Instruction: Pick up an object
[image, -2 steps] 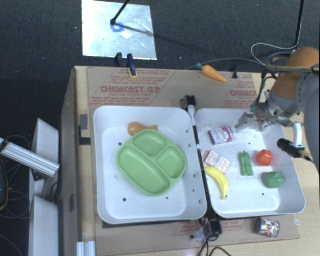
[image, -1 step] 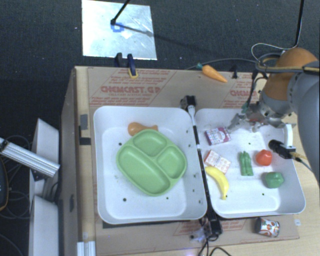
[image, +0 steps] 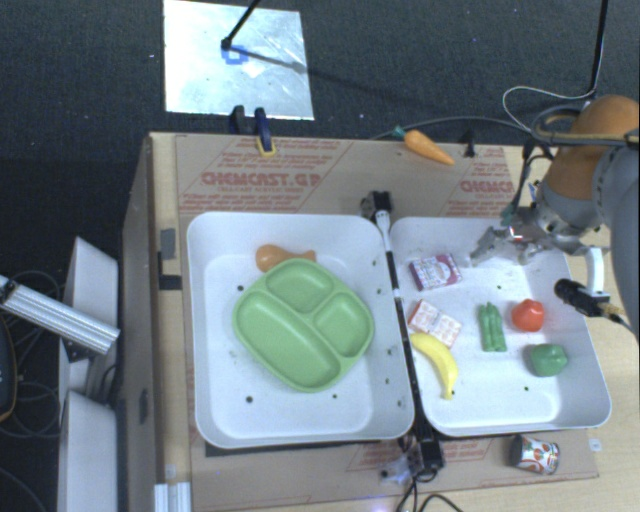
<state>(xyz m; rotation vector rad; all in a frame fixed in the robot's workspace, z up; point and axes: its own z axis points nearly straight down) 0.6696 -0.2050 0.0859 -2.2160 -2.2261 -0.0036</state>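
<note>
My gripper (image: 511, 247) hangs over the back of the right bin (image: 580, 400), fingers spread and nothing between them. Below and left of it lies a pink-and-white packet (image: 434, 270). A second packet (image: 434, 321) sits nearer the divider, with a yellow banana (image: 440, 362) just in front of it. A green pea pod (image: 490, 327), a red tomato (image: 528, 315) and a green pepper (image: 547, 359) lie toward the right side. The gripper touches none of them.
The left bin (image: 225, 400) holds a green divided plate (image: 302, 322) with an orange item (image: 272, 256) behind it. A toy carrot (image: 428, 147) lies on the bench behind the bins. A small can (image: 534, 455) rests in front of the right bin.
</note>
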